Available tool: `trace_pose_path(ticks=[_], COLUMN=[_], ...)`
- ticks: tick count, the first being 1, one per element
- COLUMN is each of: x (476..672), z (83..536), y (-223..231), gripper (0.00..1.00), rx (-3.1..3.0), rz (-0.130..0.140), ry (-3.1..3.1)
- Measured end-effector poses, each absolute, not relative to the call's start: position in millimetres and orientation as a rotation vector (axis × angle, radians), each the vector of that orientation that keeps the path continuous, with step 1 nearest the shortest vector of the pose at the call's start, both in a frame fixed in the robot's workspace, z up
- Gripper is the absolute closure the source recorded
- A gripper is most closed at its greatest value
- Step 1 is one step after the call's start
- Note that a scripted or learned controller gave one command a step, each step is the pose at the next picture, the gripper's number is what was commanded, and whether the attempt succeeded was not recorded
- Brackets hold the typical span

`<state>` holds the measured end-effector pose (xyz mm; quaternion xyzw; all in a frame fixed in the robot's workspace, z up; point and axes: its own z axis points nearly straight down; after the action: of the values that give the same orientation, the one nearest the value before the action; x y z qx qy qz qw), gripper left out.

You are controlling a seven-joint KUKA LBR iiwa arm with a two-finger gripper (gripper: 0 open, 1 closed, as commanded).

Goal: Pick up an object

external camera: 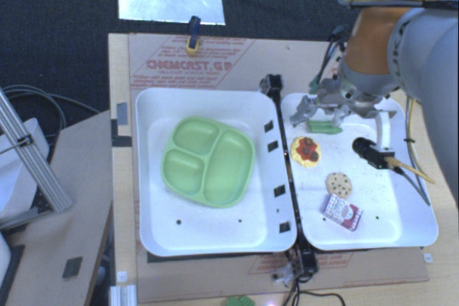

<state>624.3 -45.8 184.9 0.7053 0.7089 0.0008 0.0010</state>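
My gripper (pixel 323 117) hangs over the far part of the right bin (pixel 416 215), open, with nothing between its fingers. Just beneath it lies a flat green pod-shaped toy (pixel 325 128), close to the fingertips. Nearer the camera sit a yellow round toy with red spots (pixel 305 151), a speckled cookie (pixel 338 185) and a small red and white packet (pixel 341 211). None of them is touched by the gripper.
The left bin (pixel 154 226) holds a light green divided plate (pixel 209 161). A black divider with clips (pixel 281 154) runs between the two bins. The grey arm with its orange band (pixel 373 32) reaches in from the upper right.
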Motion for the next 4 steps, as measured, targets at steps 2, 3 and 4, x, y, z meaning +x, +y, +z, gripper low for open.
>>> trace_pose_path(ticks=[2, 3, 4], x=[541.7, 509.8, 486.5], z=[205, 219, 233], y=[-144, -96, -54], gripper=[0.0, 0.0, 0.0], rx=[2.22, 2.214, 2.213], rz=[0.004, 0.003, 0.004], ry=[2.21, 2.228, 2.231])
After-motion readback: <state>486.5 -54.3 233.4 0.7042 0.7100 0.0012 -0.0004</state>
